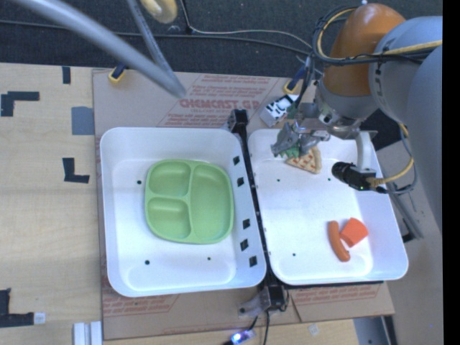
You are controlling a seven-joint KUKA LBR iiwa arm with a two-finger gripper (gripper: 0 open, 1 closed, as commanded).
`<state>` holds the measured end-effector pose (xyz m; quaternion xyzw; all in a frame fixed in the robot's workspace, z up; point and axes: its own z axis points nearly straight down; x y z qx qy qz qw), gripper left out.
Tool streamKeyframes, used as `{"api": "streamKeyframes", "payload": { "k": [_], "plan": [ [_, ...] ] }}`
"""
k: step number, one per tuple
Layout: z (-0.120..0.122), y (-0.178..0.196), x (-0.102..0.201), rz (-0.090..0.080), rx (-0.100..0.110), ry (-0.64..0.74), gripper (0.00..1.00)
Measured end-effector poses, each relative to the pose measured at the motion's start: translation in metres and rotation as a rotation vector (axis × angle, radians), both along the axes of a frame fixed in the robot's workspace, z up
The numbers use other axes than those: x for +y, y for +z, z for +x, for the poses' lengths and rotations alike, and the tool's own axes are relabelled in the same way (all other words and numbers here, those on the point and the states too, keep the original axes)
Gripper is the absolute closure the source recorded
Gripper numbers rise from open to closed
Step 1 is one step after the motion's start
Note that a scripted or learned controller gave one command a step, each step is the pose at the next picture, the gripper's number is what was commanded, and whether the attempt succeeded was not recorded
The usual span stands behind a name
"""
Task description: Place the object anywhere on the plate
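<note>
The waffle piece (307,160) lies flat in the right bin (316,257), at that bin's 12 o'clock, close to the far rim. It is roughly triangular; no clear long axis can be read, and part of it is hidden under the tool (293,144). The tool sits low over the waffle piece's 10 o'clock corner; whether it is clenched or released cannot be told. The right bin also holds an orange sausage (338,241), long axis running 11 to 5 o'clock, touching an orange block (354,231). The left bin (122,157) holds a green divided plate (190,200), centred, with bare floor all round it.
</note>
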<state>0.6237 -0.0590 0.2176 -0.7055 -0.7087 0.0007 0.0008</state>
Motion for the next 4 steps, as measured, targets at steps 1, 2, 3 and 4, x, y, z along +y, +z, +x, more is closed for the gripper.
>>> {"api": "streamKeyframes", "payload": {
  "k": [1,2,3,4],
  "plan": [
    [0.002,-0.007,0.049,0.001,0.0,0.001,1.0],
    [-0.004,-0.015,0.104,0.0,0.001,0.002,1.0],
    [-0.005,-0.013,0.168,0.001,0.0,0.003,1.0],
    [-0.016,-0.012,0.219,0.001,0.0,0.002,1.0]
  ]
}}
